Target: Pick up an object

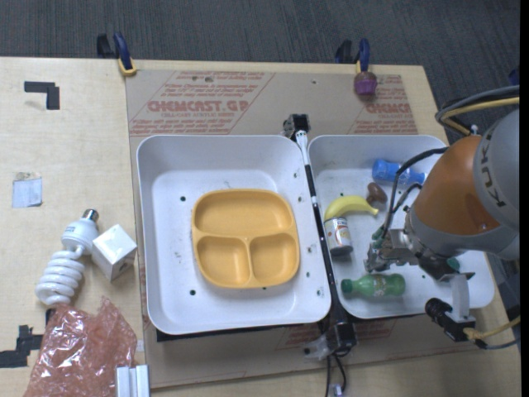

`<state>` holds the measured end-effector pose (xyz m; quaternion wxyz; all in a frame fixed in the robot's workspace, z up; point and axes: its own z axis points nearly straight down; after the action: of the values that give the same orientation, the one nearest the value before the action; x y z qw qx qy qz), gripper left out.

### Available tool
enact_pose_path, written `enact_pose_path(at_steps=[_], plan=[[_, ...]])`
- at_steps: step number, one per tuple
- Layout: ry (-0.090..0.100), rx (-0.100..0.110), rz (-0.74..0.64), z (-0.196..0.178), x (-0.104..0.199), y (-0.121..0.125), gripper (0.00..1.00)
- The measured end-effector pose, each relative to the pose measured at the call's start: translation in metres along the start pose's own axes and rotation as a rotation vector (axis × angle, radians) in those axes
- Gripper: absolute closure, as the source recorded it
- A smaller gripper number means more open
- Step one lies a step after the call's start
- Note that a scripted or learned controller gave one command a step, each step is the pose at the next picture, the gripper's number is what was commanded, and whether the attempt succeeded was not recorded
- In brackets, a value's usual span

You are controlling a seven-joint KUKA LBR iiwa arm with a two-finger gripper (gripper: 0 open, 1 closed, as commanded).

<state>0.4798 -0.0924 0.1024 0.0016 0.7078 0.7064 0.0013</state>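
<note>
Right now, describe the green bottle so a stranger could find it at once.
Look in the right-hand white bin, toward its near edge. The green bottle lies on its side there, just below the gripper. It is the one green thing, lower than the small can and the banana.

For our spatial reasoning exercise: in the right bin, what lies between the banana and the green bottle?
In the camera view, a small can stands between the banana and the green bottle, slightly left of both.

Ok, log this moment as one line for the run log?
gripper: low in right bin, above green bottle | grasp: unclear | banana, can untouched | yellow tray: left bin
</note>
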Motion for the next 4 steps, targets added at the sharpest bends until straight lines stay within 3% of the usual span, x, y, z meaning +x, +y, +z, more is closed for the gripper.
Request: enact_pose_path(at_steps=[1, 2, 3, 4], plan=[[-0.001, 0.003, -0.004, -0.09, 0.047, 0.082, 1.0], [-0.001, 0.004, -0.004, -0.09, 0.047, 0.082, 0.0], [0.0, 0.005, -0.002, 0.007, -0.024, 0.046, 0.0], [-0.001, 0.003, -0.004, -0.003, -0.024, 0.047, 1.0]])
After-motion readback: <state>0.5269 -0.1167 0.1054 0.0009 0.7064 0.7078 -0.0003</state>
